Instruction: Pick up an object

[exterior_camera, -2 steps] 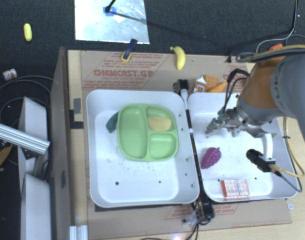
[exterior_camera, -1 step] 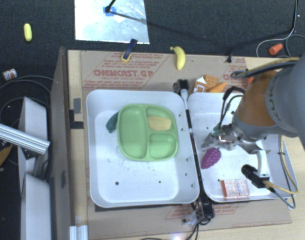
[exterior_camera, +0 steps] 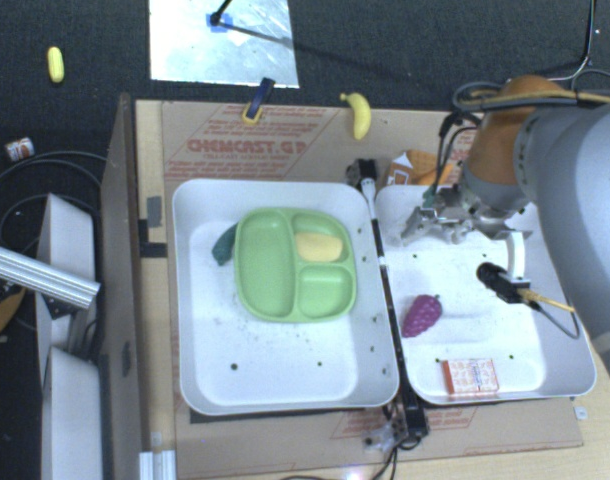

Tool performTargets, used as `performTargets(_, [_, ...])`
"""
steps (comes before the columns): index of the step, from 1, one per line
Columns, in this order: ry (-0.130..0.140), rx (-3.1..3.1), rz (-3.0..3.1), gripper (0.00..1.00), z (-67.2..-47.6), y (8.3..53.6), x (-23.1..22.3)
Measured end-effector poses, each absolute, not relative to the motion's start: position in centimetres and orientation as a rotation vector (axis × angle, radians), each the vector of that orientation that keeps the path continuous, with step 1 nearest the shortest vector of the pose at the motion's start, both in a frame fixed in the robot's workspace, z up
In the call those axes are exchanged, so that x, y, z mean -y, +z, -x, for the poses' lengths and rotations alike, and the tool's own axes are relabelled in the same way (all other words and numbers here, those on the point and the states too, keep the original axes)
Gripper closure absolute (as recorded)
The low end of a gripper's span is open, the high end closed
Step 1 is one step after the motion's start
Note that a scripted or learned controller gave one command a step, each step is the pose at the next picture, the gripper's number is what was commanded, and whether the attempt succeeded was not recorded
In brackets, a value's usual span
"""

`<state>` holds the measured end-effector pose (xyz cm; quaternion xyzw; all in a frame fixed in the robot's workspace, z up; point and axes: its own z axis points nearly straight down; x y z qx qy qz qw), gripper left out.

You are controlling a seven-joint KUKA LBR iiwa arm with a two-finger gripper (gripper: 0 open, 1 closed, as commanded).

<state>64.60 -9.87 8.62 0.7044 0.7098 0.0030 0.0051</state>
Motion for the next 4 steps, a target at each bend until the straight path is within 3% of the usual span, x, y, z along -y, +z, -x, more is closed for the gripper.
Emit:
performTargets(1, [0.005, -2.225, -2.212, 0.0, -67.1, 8.6, 10.6])
performTargets(2, [0.002, -2.219, -2.218, 0.0, -66.9, 8.5, 12.1])
performTargets(3, [0.004, -2.217, -2.218, 0.0, -66.8, 11.3, 15.0])
performTargets(4, [0.002, -2.227, -2.214, 0.0, -66.9, 8.4, 12.6])
